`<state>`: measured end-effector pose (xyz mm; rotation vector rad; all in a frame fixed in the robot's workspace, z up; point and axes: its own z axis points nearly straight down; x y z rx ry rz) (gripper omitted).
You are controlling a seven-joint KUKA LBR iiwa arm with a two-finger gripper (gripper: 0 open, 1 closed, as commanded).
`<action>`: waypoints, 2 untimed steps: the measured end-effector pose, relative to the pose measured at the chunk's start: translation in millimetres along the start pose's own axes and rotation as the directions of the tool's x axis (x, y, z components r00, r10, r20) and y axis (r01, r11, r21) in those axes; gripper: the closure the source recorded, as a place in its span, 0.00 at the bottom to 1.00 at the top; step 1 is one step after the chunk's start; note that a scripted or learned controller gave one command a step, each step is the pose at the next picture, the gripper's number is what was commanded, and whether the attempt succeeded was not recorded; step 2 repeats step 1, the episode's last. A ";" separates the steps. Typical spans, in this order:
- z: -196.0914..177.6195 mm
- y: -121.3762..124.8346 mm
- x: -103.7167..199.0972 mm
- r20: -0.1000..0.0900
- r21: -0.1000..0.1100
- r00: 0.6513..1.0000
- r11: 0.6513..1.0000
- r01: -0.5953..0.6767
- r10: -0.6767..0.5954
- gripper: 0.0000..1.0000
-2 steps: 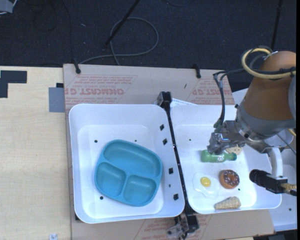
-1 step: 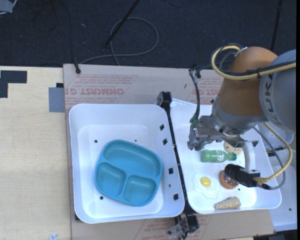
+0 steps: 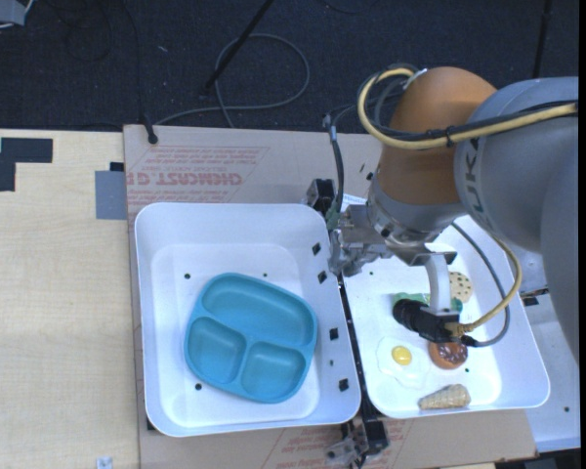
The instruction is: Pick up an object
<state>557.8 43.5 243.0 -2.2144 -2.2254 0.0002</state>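
Gripper point(image 3: 354, 250) low over right bin point(image 3: 513, 364), close to its left wall. Spread or closed: cannot tell, the wrist hides it. Nothing seen held.

Pickable items lie toward the view's bottom: fried egg point(image 3: 400, 357), brown disc point(image 3: 448, 356) just beside it, pale cone point(image 3: 444, 396) near the front rim, speckled round point(image 3: 459, 283) further back.

Judgement: the egg lies flat and is hard to pinch. The cone looks the better target; close across its width.

Left bin point(image 3: 166, 237) holds one blue divided plate point(image 3: 251, 336).
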 end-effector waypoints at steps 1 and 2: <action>-0.7 33.1 44.0 0.000 -0.001 1.000 1.000 -0.001 0.001 1.00; -0.7 33.1 44.0 0.000 -0.001 1.000 1.000 -0.001 0.001 1.00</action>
